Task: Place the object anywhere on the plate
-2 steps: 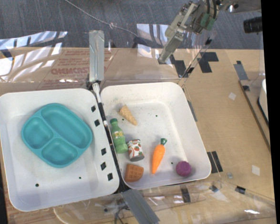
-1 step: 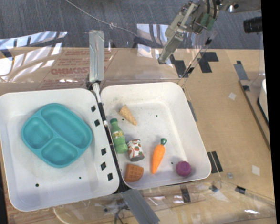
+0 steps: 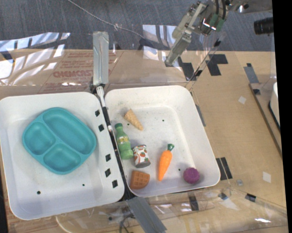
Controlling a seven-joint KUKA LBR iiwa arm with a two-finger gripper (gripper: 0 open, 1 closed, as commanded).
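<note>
Two shallow white bins are being viewed side by side on the bench. In the left bin (image 3: 22,197) a turquoise plastic plate with three compartments (image 3: 59,140) is lying flat, its long axis running from upper left to lower right.

The right bin (image 3: 186,115) is carrying six toy food items. Which of them is the task's object cannot be told. An orange plastic carrot with a green top (image 3: 164,162) is lying with its long axis near vertical, green top pointing up and slightly right, tip pointing down-left. A green plastic bottle (image 3: 123,141) is lying along the left wall, cap pointing up. A small red-and-white can (image 3: 141,156) is resting just beside the bottle. A tan cone (image 3: 133,119) is lying higher up, tip pointing upper left. A brown waffle square (image 3: 139,179) and a purple round fruit (image 3: 191,175) are sitting near the front wall.

The grey two-finger gripper (image 3: 173,58) is being held above the bench beyond the right bin's far edge, well apart from every item; nothing is seen between its fingers, and their spread cannot be told.
</note>
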